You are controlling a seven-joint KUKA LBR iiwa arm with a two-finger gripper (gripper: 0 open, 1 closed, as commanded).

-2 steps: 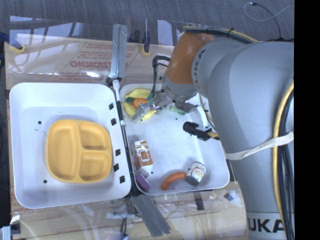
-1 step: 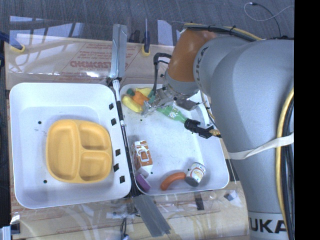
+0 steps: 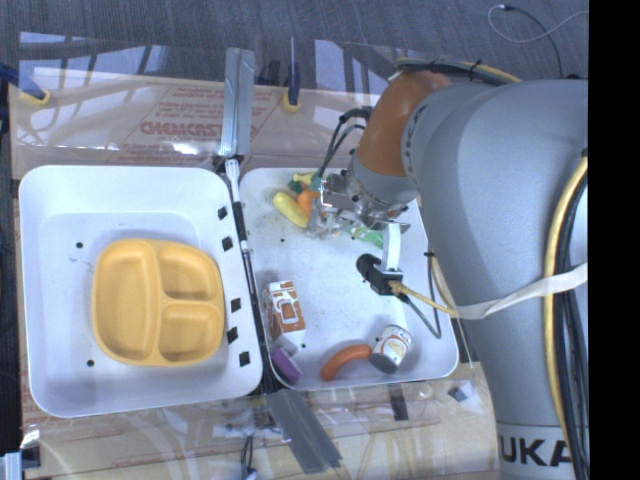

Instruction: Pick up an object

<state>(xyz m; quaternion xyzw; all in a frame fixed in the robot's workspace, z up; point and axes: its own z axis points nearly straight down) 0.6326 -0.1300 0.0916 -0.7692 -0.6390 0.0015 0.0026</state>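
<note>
My gripper (image 3: 330, 218) reaches down into the far part of the right bin (image 3: 330, 278), right among a small heap of toys: a yellow banana-like piece (image 3: 288, 207), an orange piece (image 3: 306, 200) and green bits (image 3: 301, 181). The wrist hides the fingertips and whatever lies under them. Nearer the front of the same bin lie a brown and white packet (image 3: 285, 306), a purple item (image 3: 285, 364), an orange sausage (image 3: 345, 360) and a small can (image 3: 391, 348).
The left bin (image 3: 50, 218) holds a yellow divided plate (image 3: 157, 301). A metal divider strip (image 3: 237, 108) runs between the bins. The bulky grey arm (image 3: 510, 248) covers the right bin's right side, and a black cable clip (image 3: 375, 274) hangs over the bin.
</note>
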